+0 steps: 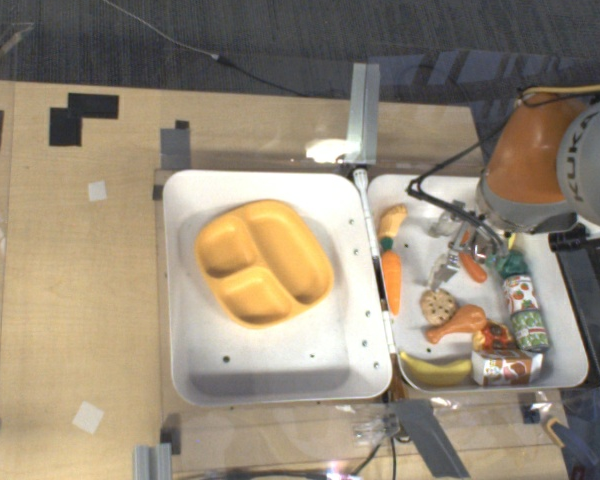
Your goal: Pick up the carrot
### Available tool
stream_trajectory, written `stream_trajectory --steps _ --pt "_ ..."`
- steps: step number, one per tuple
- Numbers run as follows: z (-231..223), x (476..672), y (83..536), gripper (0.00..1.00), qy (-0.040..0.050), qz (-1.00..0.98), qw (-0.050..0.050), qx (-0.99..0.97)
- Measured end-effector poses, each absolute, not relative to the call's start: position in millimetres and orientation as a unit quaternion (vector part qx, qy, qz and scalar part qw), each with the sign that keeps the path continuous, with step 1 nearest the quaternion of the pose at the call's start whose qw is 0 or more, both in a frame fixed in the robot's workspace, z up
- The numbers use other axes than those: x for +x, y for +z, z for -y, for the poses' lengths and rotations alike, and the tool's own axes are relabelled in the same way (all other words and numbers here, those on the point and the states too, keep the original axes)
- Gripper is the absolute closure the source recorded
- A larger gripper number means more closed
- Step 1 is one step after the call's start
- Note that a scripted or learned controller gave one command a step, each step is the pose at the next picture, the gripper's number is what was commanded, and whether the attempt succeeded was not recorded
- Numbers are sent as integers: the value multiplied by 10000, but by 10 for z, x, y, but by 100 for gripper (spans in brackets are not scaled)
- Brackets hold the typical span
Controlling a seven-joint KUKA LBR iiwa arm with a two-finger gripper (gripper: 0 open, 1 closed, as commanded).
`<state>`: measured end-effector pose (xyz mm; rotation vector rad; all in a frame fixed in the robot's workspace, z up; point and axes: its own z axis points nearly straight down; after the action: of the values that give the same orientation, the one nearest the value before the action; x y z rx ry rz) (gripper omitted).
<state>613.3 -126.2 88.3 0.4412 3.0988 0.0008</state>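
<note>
Wood bench (70, 298), dark carpet floor (280, 18)

Two white bins (280, 383) on a pale wooden bench (70, 298), black squares (80, 118) marking its far left corner. Mustard-yellow sectioned plate (265, 261) in the left bin. Over in the right bin: orange carrot (390, 280) with a green top, tan cookie (439, 307) speckled dark, golden-brown drumstick (458, 323), yellow banana (435, 370). Red-and-white printed cans (525, 313) along the right wall, green-topped at the far end. Grey arm (565, 168) with a broad orange band; silver metal gripper (458, 253) beside a small orange-red piece (474, 267).
</note>
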Motion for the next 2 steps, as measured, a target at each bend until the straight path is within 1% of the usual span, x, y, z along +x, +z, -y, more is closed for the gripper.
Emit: stream_trajectory --steps 1,2 --pt "1005 6512 1110 0 12 -9667 62 2557" --pt "938 6180 897 0 -24 -9582 79 2858"
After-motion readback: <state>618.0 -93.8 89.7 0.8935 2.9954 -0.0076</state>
